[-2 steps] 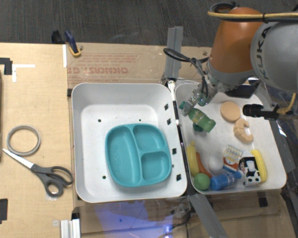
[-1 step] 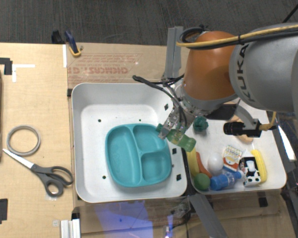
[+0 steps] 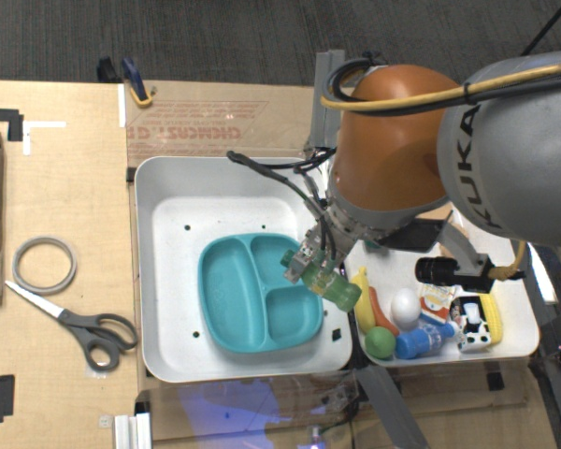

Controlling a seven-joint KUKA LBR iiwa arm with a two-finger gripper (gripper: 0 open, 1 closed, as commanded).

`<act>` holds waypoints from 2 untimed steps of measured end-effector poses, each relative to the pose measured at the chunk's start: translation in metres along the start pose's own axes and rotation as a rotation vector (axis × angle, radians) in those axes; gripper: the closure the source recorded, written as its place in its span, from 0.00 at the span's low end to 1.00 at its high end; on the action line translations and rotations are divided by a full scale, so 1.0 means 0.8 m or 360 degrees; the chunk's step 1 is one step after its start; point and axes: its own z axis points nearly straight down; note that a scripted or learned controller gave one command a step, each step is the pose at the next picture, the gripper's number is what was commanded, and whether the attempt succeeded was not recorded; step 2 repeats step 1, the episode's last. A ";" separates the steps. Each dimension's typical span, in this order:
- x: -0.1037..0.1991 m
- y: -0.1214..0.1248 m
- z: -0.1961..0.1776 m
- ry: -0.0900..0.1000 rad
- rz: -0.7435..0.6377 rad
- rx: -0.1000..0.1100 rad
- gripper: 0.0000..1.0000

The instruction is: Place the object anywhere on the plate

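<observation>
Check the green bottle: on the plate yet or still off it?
Off it. The green bottle hangs tilted at the tool, over the teal plate's right rim, not resting in any compartment.

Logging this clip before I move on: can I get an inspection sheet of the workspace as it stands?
Surface: wooden bench bearing two white bins; left bin, right bin.
Job's things: teal divided plate in the left bin; green translucent object at the hand, over the plate's right edge.
Clutter: right bin holds a banana, white egg, green ball, blue toy, cow figure.
Hand: the hand is at the plate's right rim; grip unclear.
Cables: black cables run along the arm.
Surroundings: scissors, tape roll, cardboard sheet.
</observation>
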 end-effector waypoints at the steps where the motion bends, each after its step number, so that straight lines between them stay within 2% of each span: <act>1: 0.000 0.000 0.000 0.0000 0.0001 0.0000 0.00; 2: 0.000 0.000 0.000 0.0000 0.0001 0.0000 0.00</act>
